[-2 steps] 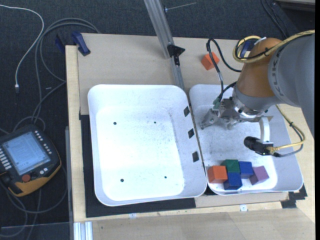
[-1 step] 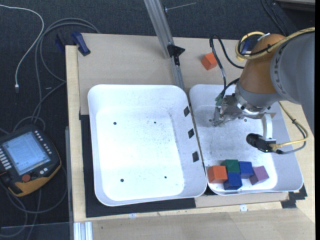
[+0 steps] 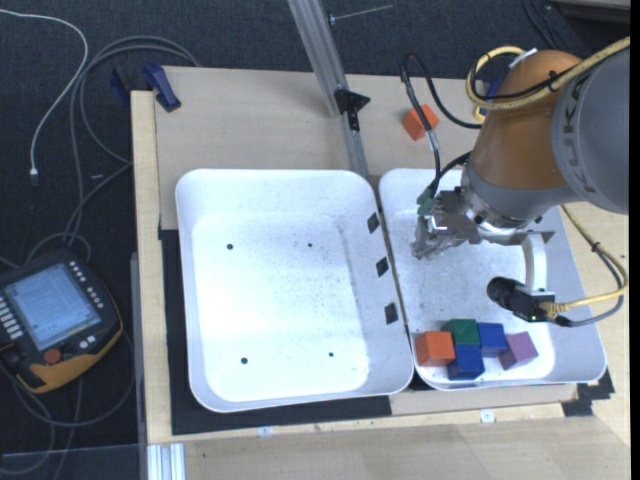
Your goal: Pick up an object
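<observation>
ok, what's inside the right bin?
A cluster of blocks at the near edge of the right bin: orange block, green block, two blue blocks, purple block. The gripper hangs above the far part; the arm covers the floor beneath it.

A single camera is fixed above the bench [image 3: 250, 98] and looks down at a slant, far enough back to take in both white bins side by side: the left bin [image 3: 200, 203] fills the middle of the picture and the right bin [image 3: 580, 363] sits toward the right edge. The arm [image 3: 545, 118] enters from the right (large, being near the lens). Dark floor [image 3: 60, 118] borders the bench on the left.
</observation>
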`<action>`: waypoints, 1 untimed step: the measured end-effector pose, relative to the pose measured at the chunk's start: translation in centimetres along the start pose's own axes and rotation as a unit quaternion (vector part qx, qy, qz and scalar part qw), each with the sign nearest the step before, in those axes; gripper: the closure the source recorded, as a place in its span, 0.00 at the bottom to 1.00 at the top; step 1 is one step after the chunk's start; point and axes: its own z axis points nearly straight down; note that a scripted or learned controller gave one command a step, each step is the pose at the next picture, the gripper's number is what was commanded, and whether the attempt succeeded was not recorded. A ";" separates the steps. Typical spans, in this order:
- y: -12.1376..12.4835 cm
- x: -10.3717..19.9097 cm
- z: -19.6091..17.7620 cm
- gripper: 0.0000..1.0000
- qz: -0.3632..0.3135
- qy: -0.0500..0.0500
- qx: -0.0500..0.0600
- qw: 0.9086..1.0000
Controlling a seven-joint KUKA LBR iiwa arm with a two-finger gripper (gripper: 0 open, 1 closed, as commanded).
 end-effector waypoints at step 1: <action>-0.6 5.1 0.4 1.00 0.000 0.000 0.004 1.000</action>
